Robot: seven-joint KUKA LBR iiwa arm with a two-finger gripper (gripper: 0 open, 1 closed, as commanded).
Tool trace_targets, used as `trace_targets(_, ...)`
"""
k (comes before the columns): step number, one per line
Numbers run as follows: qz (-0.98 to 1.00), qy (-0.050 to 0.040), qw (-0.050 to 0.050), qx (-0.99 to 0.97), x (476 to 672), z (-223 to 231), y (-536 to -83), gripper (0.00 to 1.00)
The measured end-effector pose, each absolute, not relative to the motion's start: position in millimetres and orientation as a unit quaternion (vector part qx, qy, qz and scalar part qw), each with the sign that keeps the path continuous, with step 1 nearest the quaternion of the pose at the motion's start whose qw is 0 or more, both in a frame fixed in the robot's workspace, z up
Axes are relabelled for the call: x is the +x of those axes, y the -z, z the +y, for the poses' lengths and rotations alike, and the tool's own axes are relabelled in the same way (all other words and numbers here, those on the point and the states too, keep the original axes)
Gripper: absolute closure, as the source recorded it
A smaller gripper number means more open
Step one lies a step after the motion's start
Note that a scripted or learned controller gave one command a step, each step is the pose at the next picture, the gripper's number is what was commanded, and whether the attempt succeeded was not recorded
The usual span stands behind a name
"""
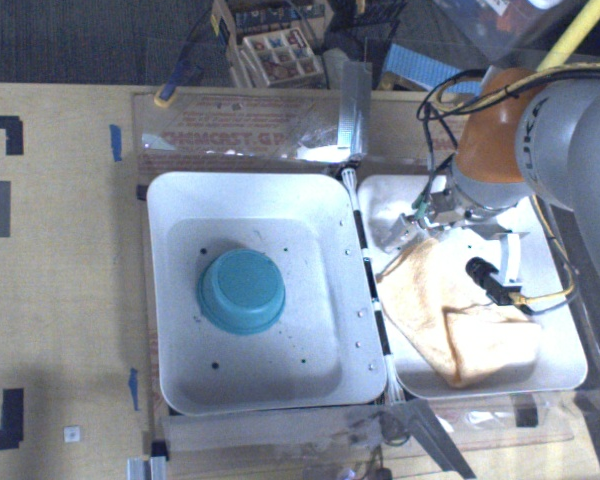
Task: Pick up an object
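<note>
A tan cloth (450, 313) lies crumpled in the right bin (570, 368), spreading from its middle to the front edge. My gripper (417, 226) hangs low over the back left part of this bin, right at the cloth's upper corner. Whether that corner is touched or held cannot be made out. A teal bowl (242, 289) sits upside down in the middle of the left bin (180, 208), well away from the gripper.
The arm with its orange band (495, 138) covers the back right of the right bin. A black part with a yellow cable (490, 280) hangs over the cloth. The wall between the bins (370, 288) runs just left of the gripper. Boxes and clutter stand behind the bins.
</note>
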State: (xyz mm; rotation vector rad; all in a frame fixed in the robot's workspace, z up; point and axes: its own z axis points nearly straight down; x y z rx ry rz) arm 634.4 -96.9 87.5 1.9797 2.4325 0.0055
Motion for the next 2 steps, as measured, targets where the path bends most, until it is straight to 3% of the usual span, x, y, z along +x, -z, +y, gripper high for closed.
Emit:
trace_targets(1, 0.774, -0.0042, 0.005, 0.633, 636.0, -97.9, -99.8, 1.00)
trace_targets(2, 0.774, -0.0041, 0.005, 0.633, 635.9, -98.1, -99.7, 0.00)
